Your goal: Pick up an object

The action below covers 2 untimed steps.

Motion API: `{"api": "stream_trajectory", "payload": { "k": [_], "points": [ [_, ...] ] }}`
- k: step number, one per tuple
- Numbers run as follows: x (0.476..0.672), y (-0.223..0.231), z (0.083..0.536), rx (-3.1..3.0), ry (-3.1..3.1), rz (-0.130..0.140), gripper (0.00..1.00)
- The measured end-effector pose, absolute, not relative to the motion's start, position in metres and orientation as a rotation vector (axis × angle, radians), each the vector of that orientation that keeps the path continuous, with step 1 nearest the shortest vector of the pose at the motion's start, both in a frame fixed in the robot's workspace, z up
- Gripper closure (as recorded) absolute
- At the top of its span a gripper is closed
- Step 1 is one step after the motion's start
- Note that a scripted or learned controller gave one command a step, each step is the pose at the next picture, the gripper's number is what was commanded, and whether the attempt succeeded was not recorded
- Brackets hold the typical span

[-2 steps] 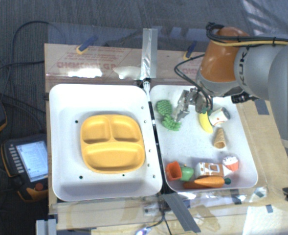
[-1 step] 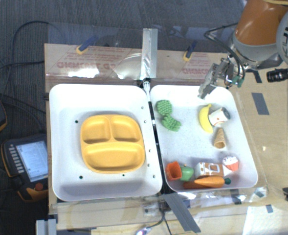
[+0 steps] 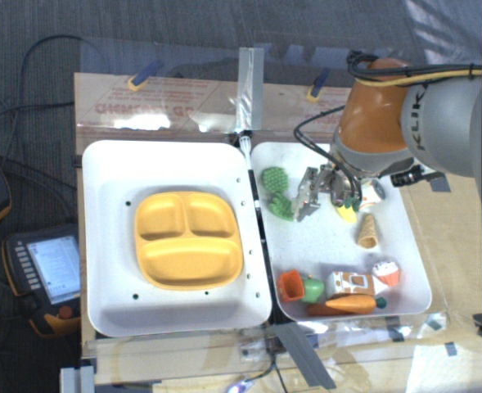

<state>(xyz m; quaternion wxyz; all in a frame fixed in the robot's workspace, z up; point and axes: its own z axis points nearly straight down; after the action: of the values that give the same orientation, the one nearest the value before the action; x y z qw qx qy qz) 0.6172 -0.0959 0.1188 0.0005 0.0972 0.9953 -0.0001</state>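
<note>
Gripper [image 3: 308,196] is hanging open beside the green toy [image 3: 277,191], holding nothing. I think it should be going straight down, centering over the toy, then closing slowly.

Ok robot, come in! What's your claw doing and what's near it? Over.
Tool low in right bin, nothing seen held. Green toy right beside it. Yellow piece and cone close on other side.
</note>
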Motion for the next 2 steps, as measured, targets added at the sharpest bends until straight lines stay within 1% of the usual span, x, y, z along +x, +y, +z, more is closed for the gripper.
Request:
{"api": "stream_trajectory", "payload": {
  "k": [1,2],
  "points": [
    [0.612,-0.175,0.247,0.772,3.041,-0.004,1.0],
    [0.639,-0.103,0.298,0.967,2.986,0.001,1.0]
  ]
}}
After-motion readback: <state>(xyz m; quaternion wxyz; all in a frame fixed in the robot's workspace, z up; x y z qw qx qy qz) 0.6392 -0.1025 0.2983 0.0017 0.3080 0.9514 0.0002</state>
